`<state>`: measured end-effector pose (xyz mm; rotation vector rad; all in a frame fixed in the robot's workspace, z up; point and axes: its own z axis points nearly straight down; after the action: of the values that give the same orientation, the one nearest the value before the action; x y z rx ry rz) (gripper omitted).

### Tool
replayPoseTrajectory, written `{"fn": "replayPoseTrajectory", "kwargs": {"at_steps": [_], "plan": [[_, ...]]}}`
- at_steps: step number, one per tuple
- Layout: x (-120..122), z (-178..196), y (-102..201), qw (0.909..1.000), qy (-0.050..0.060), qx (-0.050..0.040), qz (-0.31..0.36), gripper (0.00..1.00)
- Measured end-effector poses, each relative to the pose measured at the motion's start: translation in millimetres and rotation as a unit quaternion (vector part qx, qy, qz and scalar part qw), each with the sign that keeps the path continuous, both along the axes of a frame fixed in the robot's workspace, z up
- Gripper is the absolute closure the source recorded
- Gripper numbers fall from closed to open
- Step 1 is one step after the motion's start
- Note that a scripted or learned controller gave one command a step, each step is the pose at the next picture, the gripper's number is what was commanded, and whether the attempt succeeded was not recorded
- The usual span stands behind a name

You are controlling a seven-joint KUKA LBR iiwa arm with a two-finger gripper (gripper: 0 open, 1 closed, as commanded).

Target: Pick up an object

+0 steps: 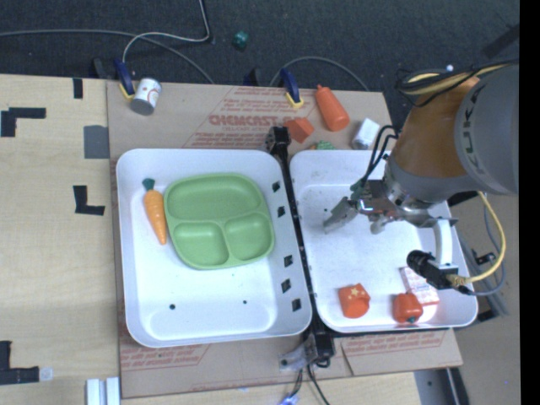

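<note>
My gripper (pixel 359 218) hangs over the middle of the right bin (pixel 329 175), open, with nothing between its fingers (pixel 340 215). A red pepper-like toy (pixel 354 300) lies on the bin floor near the front, below the gripper. Close to the front right corner sits a red and white object (pixel 410 307). In the left bin (pixel 135 251) a toy carrot (pixel 154 213) lies beside a green divided plate (pixel 221 219).
Behind the right bin, on the cardboard, lie an orange toy (pixel 332 108), a small orange block (pixel 301 128) and a white cube (pixel 368 132). A small can (pixel 146 94) stands at the back left. Cables trail along the arm on the right.
</note>
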<state>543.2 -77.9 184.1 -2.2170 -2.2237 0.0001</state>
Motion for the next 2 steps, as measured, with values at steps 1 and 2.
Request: {"fn": "replayPoseTrajectory", "kwargs": {"at_steps": [1, 2], "plan": [[64.8, 48.7, -76.7, 1.0, -0.001, -0.002, -0.001, 0.0], [42.3, -12.5, -54.9, 1.0, 0.001, -0.0002, -0.001, 0.0]]}}
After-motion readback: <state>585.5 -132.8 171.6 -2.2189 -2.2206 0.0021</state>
